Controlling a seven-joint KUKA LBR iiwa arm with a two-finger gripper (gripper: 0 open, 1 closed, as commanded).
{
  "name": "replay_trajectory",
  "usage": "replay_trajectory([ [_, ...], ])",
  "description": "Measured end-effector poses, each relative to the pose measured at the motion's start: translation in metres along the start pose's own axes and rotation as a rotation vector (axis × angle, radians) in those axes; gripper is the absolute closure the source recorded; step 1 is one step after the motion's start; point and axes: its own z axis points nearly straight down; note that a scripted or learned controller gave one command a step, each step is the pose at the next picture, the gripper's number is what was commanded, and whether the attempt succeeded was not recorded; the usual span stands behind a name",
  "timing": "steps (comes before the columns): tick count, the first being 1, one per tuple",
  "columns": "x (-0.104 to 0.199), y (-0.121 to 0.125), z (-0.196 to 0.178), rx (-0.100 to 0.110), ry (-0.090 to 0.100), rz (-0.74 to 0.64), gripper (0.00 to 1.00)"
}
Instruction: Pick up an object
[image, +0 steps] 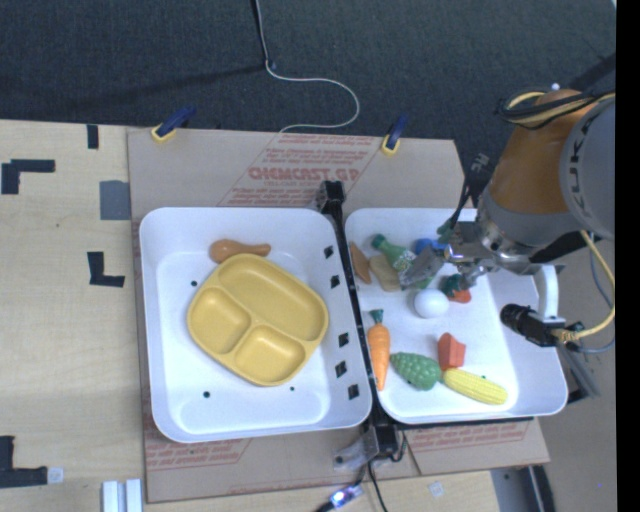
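The right bin (520, 400) holds several toy foods: an orange carrot (379, 352), a green bumpy vegetable (416, 370), a yellow corn cob (476, 386), a red piece (451, 351), a white ball (431, 303), a green bottle-shaped toy (392, 251) and a tan piece (361, 265). My gripper (450, 268) hangs over the upper middle of this bin, just above the white ball, next to a small red and green item (459, 293) and a blue item (428, 245). I see nothing clearly held between its fingers.
The left bin (165, 300) carries a yellow divided plate (257, 318) and an orange drumstick toy (238, 249) behind it. A black divider (346, 290) runs between the bins. The grey arm with its orange band (530, 160) comes in from the right, with cables (560, 330) beside it.
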Motion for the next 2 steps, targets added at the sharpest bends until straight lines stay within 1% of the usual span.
replay_trajectory([
  [1, 0.000, 0.003, -0.006, -0.012, -0.001, -0.002, 0.00],
  [2, -0.007, 0.001, 0.055, -0.006, -0.002, -0.001, 0.00],
])
